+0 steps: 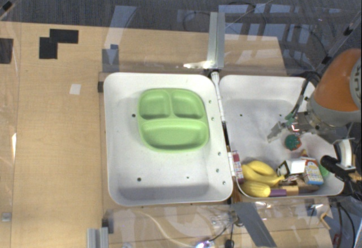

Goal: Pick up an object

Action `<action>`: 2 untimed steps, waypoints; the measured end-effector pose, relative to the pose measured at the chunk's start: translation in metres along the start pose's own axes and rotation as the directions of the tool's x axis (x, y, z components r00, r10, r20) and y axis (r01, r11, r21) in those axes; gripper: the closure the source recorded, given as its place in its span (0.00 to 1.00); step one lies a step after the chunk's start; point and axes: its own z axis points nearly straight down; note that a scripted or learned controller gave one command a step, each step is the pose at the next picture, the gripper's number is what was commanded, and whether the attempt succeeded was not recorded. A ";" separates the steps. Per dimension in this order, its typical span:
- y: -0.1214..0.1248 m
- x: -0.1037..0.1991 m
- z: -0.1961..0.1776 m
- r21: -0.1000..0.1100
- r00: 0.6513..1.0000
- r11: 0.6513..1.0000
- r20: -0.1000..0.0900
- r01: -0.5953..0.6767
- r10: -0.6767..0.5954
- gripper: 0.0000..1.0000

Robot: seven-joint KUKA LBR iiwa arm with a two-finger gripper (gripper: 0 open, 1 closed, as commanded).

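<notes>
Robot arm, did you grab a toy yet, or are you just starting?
Nothing looks picked up yet. The green divided plate lies alone in the left bin. The bananas, the small carton and the other toys lie in the right bin. The gripper is low in that bin, just above a small green ball. Grabbing and lifting are left.

Lime-green divided plate [172,119] way out left of the gripper [287,128], sitting in a plain white bin [121,145]. Right below the gripper there's a small ball [292,141] — teal-green with a red spot. Further below-left, yellow bananas [259,178]. Arm's [338,91] grey with an orange band — bench [51,145] is pale wood.
</notes>
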 end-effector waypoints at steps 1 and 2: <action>0.002 0.001 -0.012 -0.006 1.000 1.000 0.001 0.002 -0.002 1.00; 0.043 0.017 0.008 -0.007 0.996 0.996 0.003 0.089 -0.089 1.00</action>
